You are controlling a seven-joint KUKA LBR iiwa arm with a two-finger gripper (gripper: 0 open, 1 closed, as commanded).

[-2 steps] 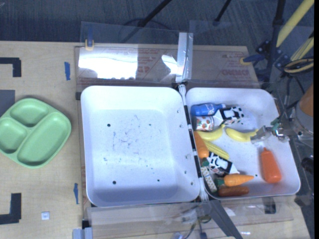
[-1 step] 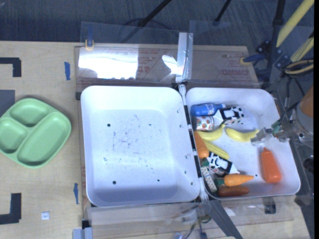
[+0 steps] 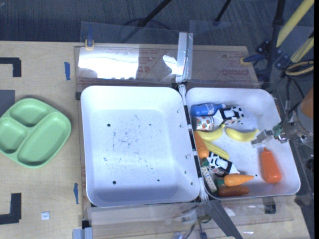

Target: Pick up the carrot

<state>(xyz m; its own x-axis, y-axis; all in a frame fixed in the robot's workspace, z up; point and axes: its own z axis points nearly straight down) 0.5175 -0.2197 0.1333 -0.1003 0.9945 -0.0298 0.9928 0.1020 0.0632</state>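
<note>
The carrot is orange with a green stub at its left end. It lies flat near the front wall of the right bin, on a dark reddish item. My gripper reaches in over the right rim of that bin, up and to the right of the carrot and well apart from it. It hangs just above a stout orange object and right of the banana. Nothing shows in its grasp.
The right bin also holds a blue can, a black-and-white cow toy, a corn cob, an orange piece by the divider and a black-and-white pack. The left bin adjoins it. A green divided plate sits far left.
</note>
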